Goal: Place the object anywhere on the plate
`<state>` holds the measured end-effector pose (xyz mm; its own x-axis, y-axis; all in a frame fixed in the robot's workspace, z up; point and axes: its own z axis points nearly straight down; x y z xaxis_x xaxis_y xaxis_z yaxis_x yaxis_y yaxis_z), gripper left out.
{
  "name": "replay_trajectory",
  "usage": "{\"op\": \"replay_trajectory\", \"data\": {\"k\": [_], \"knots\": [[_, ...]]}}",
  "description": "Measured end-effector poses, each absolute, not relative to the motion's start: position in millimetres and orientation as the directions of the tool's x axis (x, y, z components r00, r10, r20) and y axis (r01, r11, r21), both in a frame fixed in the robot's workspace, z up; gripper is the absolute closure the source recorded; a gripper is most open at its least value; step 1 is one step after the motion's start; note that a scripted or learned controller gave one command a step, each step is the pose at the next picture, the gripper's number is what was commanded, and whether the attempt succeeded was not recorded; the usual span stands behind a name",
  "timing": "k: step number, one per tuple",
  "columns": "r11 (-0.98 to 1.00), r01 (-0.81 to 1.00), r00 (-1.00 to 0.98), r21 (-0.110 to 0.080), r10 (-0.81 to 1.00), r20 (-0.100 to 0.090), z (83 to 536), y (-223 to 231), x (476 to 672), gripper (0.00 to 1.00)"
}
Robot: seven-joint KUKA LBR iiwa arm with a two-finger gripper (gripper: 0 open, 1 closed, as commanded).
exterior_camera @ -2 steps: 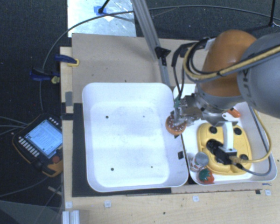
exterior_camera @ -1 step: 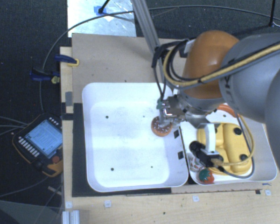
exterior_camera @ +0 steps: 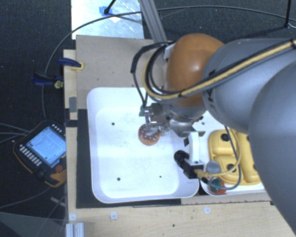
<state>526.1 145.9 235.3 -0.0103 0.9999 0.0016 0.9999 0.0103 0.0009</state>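
Doughnut (exterior_camera: 149, 136), brown and round, is sitting in the left bin (exterior_camera: 103, 147) beneath the gripper (exterior_camera: 151, 122), grip impossible to tell.

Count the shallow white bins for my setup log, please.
2: the left shallow white bin lies open to view; the right shallow white bin sits beside it, mostly hidden under the grey arm.

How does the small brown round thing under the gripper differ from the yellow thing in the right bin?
The brown round object is small and disc-like; the yellow object is much larger and blocky. The brown round object lies in the left bin, directly below the gripper; the yellow object sits in the right bin, partly hidden by the arm. Both rest in white bins.
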Motion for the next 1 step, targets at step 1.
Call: {"op": "replay_trajectory", "data": {"k": [1], "knots": [[0.005, 1.0, -0.005, 0.0, 1.0, 0.0, 235.5, 142.7, 526.2, 0.0]]}}
